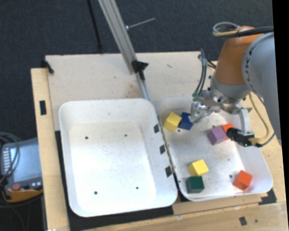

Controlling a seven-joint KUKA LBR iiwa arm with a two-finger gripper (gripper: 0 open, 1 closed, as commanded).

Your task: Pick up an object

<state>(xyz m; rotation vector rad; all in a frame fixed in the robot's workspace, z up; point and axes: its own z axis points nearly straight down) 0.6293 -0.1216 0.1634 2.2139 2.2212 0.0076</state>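
My gripper (195, 113) hangs low over the back of the right bin (224, 193), right beside a blue block (186, 121) that touches a yellow block (172, 121) on its left. A purple block (217, 135) lies to the right with a small orange-red piece (228, 129) behind it. Nearer the front sit a second yellow block (198, 167), a dark green block (194, 184) and an orange block (243, 179). The wrist hides the fingertips.
The left bin (113, 156) stands beside the right one, with a ridge between them. A slanted aluminium post (121, 35) rises from the bench behind the bins. Cables trail off the wrist at the right.
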